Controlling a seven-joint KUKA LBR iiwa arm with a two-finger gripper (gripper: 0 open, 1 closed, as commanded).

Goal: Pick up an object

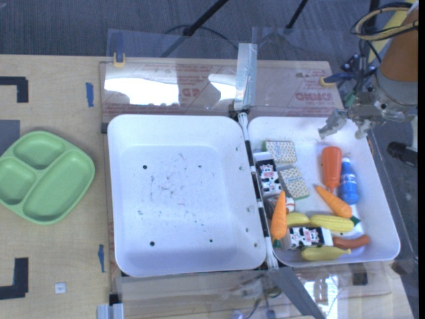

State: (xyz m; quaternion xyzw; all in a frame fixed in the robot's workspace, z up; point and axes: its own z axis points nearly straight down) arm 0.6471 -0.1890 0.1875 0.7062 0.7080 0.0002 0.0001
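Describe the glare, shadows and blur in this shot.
Camera view: strong glare washes the clear panel behind the left bin; the bin floors read bright white with only soft shadows; the gripper and the orange-banded arm at the upper right look slightly soft; the toys stay reasonably sharp.

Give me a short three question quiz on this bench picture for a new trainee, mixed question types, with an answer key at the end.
1. True or false: the toys lie in the left bin.
2. Which item lies right beside the blue bottle? A) orange cylinder B) green divided plate C) cow-print carton
3. Fill in: the gripper hangs over the right bin's ____ corner.

Key: 1 false, they lie in the right bin. 2 A. 3 far right, as the camera sees it.
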